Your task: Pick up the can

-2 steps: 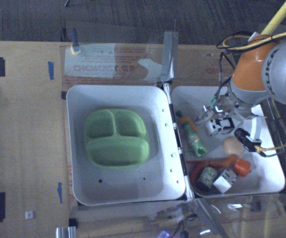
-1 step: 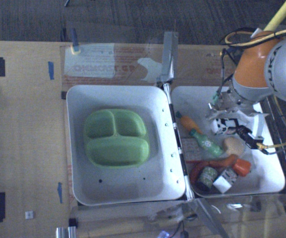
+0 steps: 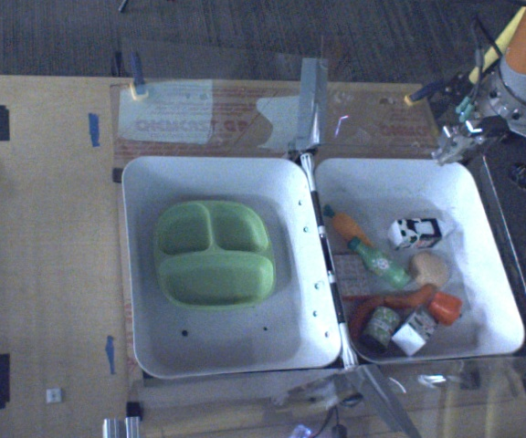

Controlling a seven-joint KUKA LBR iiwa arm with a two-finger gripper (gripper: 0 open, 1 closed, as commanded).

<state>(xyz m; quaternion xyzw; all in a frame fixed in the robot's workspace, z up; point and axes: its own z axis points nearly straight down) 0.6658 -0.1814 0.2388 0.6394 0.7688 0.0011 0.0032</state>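
Two bins: the can (image 3: 383, 324) lies in the right bin (image 3: 491, 272) (near corner); the gripper (image 3: 455, 140) hovers beyond its far rim, grip unreadable.

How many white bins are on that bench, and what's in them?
2. The left bin holds a green divided plate. The right bin holds a clutter of small items, including the can; some may be hidden.

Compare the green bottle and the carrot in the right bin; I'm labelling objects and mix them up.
The green bottle is green with an orange cap; the carrot is orange throughout. The green bottle looks longer and lies nearer the bin's middle; the carrot lies nearer the divider. Both lie flat, slanting the same way in the right bin.
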